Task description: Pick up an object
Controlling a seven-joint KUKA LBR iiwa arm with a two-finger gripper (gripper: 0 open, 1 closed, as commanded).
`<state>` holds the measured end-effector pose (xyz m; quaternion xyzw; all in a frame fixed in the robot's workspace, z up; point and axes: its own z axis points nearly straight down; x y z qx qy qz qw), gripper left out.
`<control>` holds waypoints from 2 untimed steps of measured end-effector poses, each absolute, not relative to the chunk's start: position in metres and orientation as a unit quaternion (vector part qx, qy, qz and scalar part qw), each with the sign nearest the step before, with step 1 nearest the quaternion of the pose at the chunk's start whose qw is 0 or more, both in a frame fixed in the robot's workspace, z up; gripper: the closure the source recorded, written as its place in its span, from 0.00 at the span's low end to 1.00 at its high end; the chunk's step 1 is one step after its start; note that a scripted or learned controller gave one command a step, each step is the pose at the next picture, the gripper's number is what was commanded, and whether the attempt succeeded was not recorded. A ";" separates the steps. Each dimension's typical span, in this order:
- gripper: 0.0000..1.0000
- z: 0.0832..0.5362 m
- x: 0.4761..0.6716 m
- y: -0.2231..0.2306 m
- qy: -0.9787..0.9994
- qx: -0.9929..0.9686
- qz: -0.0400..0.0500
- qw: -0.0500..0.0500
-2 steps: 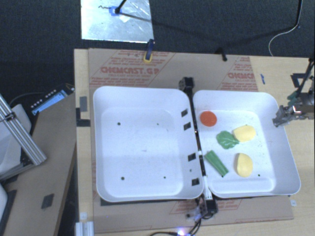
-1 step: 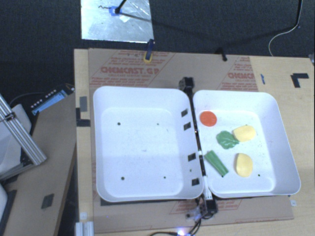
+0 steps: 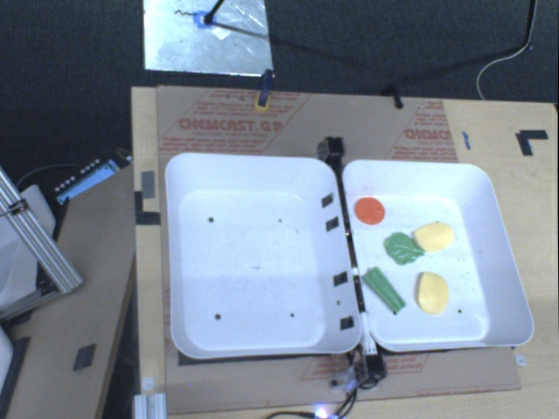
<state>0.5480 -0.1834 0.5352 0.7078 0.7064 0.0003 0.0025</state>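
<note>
The right bin (image 3: 489, 208) holds several small objects. A flat red-orange disc (image 3: 369, 210) lies near its upper left corner. Below and to the right of it sits a green leafy piece (image 3: 403, 248), touching a yellow lump (image 3: 434, 236) on its right. A green stick-shaped piece (image 3: 383, 288) lies slanted near the bin's left wall. A second yellow lump (image 3: 431, 292) rests to the right of that stick.
The left bin (image 3: 183, 234) stands beside the right one, joined by a row of black clips (image 3: 336, 251). Both bins rest on a cardboard sheet (image 3: 236, 125). A shiny metal plate (image 3: 205, 24) lies at the back, an aluminium rail (image 3: 35, 243) at the left.
</note>
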 end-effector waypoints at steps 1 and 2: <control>1.00 0.536 0.620 -0.207 0.709 0.706 0.001 0.004; 1.00 0.324 0.594 -0.206 0.707 0.707 -0.002 -0.005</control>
